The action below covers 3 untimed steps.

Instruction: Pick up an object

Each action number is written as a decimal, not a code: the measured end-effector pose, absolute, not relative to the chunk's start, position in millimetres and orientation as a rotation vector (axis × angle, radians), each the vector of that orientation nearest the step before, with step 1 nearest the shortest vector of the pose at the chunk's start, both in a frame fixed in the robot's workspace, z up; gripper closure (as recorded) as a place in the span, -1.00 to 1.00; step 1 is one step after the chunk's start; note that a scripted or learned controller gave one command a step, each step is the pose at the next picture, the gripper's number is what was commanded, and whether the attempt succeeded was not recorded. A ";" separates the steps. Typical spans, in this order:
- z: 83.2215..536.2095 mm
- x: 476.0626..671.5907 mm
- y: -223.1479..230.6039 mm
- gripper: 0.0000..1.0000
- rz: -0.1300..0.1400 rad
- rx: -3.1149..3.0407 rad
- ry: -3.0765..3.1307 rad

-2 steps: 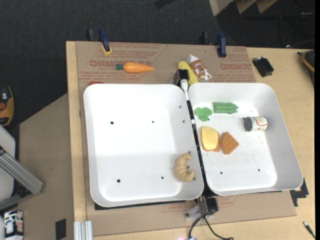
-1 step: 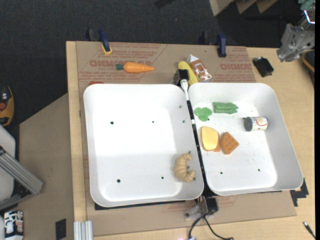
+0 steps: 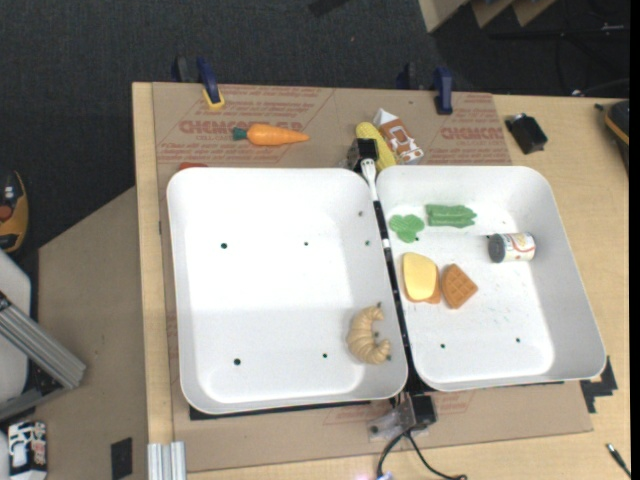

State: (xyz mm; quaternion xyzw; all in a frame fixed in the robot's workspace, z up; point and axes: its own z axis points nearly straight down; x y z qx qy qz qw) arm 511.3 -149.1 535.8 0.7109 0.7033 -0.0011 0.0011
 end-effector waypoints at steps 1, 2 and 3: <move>535.7 499.8 -22.6 1.00 0.003 2.208 2.238; 535.8 477.6 -136.3 1.00 -0.003 2.233 2.206; 535.6 479.7 -37.5 1.00 0.002 2.210 2.235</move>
